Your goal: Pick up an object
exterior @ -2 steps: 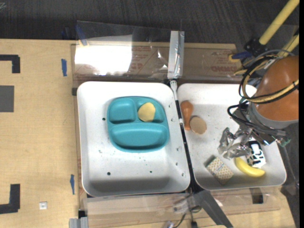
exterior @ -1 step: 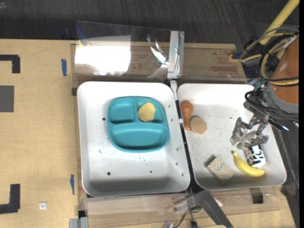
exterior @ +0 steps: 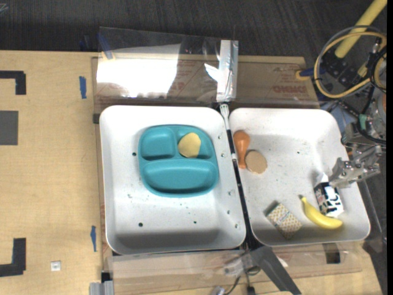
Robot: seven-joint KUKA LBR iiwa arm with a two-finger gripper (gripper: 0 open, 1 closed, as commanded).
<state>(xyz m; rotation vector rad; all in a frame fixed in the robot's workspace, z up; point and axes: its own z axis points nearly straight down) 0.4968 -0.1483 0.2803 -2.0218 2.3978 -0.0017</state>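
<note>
The left-hand shallow white plastic bin holds a teal divided plastic tray, and a pale yellow rounded lump, perhaps a toy lemon or potato, sits in the tray's upper right compartment.

Across the divider, the right-hand white bin carries the rest. Against its left wall lies an orange pear-shaped piece, touching a tan rounded disc like a biscuit just below and to its right. Toward that bin's front edge sits a small patterned sponge-like block, tilted. Just right of the block is a yellow plastic banana, curved and lying flat, its upper end touching a small black-and-white printed can or carton that stands just beside the bin's right wall.

The metal two-finger gripper hangs over that right wall, just above the printed can; whether its jaws are parted or closed I cannot tell, and nothing shows between them.

The banana looks the likeliest target: probably light, stiff and hollow, with a smooth skin that may slip. A grasp across the middle of its curve, where it is thickest, seems safest, though the can touching it could be nudged.
</note>
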